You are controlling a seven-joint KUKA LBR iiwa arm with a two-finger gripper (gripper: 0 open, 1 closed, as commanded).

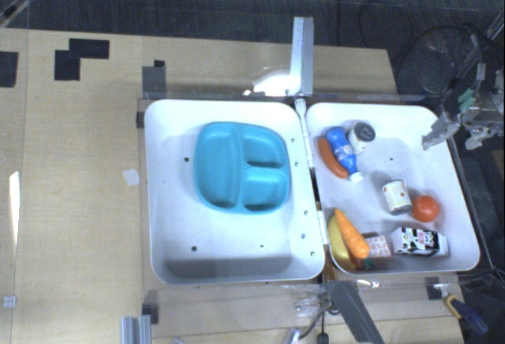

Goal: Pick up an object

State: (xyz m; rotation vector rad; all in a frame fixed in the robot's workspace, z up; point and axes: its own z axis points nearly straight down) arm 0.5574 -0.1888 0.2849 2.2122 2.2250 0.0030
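Banana (341, 233) and carrot (353, 240) at near edge of right bin (465, 212), orange ball (426, 208) and small cup (394, 196) behind. Gripper (461, 125) at far right rim (jaws' state: cannot tell), nothing held. Approach step; next move needs swing over one item, then descent.

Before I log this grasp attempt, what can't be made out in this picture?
- Claw: cut by the camera view's right edge and blurred; its grip state is unreadable.
- Labels on the blue bottle and black-and-white carton: too small to read.
- Banana: partly covered by the carrot.
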